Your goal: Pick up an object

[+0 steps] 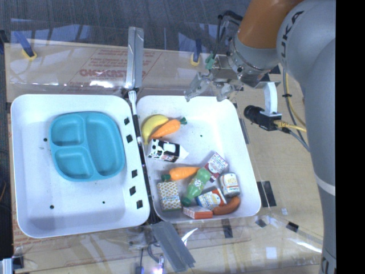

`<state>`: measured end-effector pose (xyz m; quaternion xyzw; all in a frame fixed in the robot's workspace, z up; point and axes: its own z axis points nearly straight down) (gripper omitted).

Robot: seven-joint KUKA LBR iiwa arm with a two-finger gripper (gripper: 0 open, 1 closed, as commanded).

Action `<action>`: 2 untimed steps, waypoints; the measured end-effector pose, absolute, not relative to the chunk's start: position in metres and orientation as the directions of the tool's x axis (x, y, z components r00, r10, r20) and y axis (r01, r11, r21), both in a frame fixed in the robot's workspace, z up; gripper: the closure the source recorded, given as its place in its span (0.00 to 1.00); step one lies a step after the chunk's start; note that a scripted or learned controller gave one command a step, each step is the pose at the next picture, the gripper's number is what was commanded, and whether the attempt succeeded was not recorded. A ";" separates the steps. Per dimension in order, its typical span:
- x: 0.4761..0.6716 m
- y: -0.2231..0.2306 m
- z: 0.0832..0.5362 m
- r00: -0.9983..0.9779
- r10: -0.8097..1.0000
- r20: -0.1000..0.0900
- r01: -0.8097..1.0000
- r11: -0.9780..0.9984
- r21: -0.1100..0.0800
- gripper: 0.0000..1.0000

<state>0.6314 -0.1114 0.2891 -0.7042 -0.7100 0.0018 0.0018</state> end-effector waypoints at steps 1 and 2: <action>0.658 -0.109 0.103 -0.061 0.998 -0.002 0.998 0.061 0.000 0.00; 0.659 -0.108 0.114 -0.065 0.998 -0.001 0.998 0.065 0.000 1.00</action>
